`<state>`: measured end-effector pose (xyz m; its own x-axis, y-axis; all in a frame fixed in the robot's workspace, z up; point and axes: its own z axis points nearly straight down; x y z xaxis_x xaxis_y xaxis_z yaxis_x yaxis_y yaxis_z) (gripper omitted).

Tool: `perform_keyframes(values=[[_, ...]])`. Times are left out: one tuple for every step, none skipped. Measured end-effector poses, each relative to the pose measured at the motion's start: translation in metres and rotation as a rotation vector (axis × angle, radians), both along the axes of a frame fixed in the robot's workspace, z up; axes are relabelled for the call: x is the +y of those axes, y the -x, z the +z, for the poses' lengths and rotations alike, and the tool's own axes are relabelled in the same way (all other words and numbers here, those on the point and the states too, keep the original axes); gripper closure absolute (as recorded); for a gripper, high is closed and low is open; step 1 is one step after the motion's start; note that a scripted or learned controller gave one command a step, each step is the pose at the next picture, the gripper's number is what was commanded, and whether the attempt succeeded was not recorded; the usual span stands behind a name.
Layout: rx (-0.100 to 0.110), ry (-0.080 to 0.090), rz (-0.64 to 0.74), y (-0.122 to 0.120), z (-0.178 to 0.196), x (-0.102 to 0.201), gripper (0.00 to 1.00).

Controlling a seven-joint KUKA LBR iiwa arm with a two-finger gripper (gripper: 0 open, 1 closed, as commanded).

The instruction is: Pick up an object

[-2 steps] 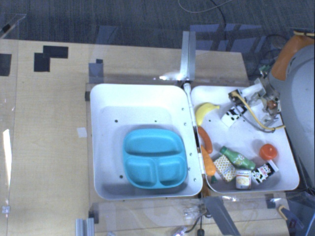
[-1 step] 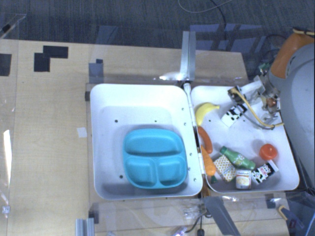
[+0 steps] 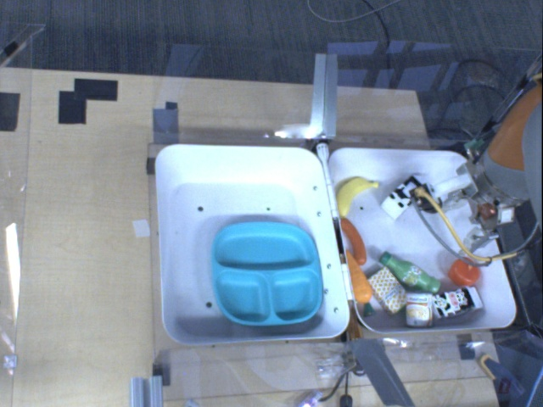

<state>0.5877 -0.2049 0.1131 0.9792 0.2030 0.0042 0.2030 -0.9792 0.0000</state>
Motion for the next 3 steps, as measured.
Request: perform_keyframes(values=[[0.0,0.0,0.0,0.0,0.0,0.0,0.0],[-0.006,0.003,-0.001,0.098,-0.024,0.004,0.0],[-0.015,0.004,0.001,0.094,-0.012,0.004,1.0]])
